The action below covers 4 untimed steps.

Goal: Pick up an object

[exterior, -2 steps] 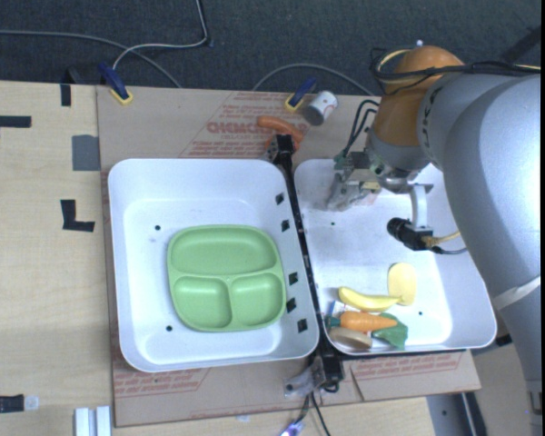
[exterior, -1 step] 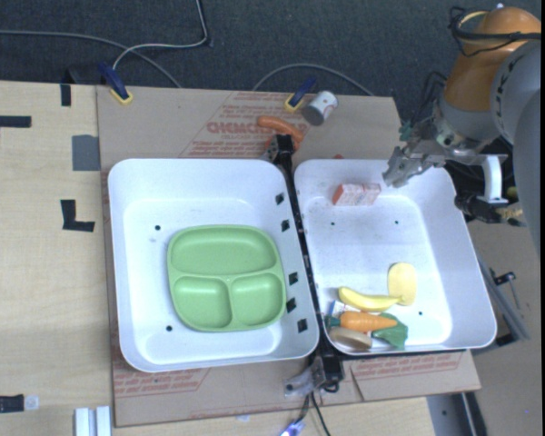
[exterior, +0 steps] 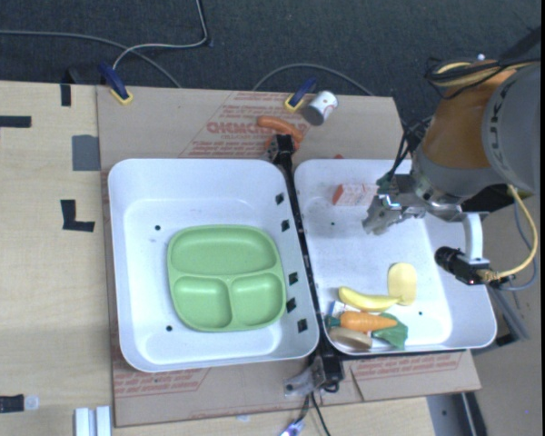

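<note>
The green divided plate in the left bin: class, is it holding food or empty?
Empty. The green divided plate shows bare green in all three compartments; the toy food lies in the right bin.

bins (exterior: 136, 189): glossy white plastic | tray (exterior: 225, 276): matt green plastic | bench (exterior: 27, 243): pale wood | board (exterior: 227, 125): brown cardboard

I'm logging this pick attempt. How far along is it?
Done: the gripper is over the right bin, close to the pink block. In hand: nothing shows between its fingers. Left: the whole pick. The block, banana, carrot and yellow piece all lie in the bin; the green plate sits in the left bin.
</note>
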Each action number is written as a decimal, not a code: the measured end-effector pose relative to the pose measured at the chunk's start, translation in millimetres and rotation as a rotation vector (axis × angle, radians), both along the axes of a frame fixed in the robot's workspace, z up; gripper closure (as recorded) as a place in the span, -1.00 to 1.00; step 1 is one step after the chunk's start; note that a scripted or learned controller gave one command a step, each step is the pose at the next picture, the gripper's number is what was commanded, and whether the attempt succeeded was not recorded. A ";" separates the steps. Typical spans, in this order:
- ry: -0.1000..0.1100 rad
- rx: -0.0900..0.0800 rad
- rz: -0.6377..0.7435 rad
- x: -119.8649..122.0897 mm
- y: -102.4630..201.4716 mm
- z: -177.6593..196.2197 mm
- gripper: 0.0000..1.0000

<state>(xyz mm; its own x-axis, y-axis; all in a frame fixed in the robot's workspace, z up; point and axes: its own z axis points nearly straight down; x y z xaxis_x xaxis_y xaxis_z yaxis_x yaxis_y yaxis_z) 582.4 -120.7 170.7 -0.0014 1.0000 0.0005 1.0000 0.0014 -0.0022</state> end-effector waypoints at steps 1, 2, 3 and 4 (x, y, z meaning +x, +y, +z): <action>-0.001 0.000 0.000 0.0 -0.3 0.1 -1.00; 0.000 -0.001 -0.002 -43.8 -59.5 -37.7 -1.00; -0.007 0.000 0.002 15.3 27.1 -84.3 -1.00; -0.006 -0.002 0.001 65.2 16.3 -84.8 -1.00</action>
<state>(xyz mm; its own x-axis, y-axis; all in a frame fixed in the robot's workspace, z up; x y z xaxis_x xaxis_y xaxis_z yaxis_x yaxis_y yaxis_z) 647.6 -104.4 85.9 -0.0022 1.0000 -0.0012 1.0000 0.0022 0.0038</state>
